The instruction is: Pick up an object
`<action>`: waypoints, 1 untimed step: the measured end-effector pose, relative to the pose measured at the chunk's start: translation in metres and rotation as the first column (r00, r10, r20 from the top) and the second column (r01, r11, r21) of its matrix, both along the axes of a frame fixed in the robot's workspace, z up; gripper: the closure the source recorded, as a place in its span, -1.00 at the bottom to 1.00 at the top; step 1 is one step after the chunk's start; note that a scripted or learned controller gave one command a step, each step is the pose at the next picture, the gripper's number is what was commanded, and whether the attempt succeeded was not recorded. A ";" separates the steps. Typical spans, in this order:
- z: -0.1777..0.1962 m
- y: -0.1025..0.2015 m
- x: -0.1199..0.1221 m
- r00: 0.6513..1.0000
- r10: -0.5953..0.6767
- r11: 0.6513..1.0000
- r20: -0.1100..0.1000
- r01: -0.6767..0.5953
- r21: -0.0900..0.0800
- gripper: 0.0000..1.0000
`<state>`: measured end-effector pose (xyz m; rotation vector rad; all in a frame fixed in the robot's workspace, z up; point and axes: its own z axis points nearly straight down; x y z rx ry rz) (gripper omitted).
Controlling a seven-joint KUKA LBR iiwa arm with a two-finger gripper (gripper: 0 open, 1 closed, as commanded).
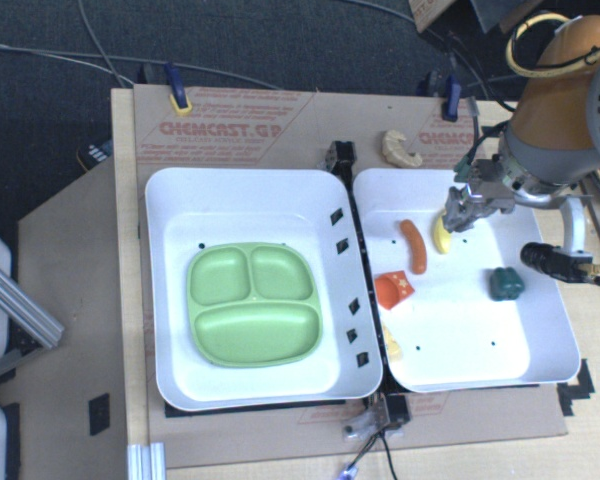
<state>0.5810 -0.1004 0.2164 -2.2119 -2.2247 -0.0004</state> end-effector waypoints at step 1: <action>0.008 0.051 -0.010 1.000 0.000 1.000 0.001 0.000 0.001 1.00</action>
